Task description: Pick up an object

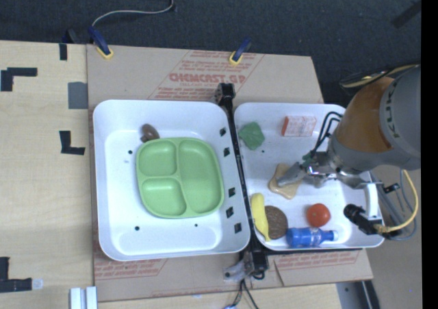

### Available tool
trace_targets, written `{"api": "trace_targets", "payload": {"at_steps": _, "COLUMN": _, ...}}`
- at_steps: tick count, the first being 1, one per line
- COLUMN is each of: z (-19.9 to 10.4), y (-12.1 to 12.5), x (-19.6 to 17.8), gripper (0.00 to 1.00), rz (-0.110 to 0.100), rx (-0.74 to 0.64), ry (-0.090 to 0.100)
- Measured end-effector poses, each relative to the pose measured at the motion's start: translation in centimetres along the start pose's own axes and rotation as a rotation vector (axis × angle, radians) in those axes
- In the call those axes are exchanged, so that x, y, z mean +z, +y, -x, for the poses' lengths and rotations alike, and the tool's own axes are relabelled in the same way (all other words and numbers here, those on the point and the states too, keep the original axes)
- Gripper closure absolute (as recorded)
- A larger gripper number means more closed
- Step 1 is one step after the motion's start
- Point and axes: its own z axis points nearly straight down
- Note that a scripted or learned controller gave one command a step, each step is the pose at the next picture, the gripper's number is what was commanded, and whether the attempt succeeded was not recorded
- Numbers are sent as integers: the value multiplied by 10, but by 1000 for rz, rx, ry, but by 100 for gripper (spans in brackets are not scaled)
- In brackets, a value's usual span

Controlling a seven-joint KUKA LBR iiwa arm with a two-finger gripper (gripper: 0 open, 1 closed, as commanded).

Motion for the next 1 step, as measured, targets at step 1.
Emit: {"api": "trace_targets", "payload": {"at_steps": 1, "z": 18, "y": -46, "x": 0, "gripper": 0, "rz": 1, "rx": 1, "ry": -1}}
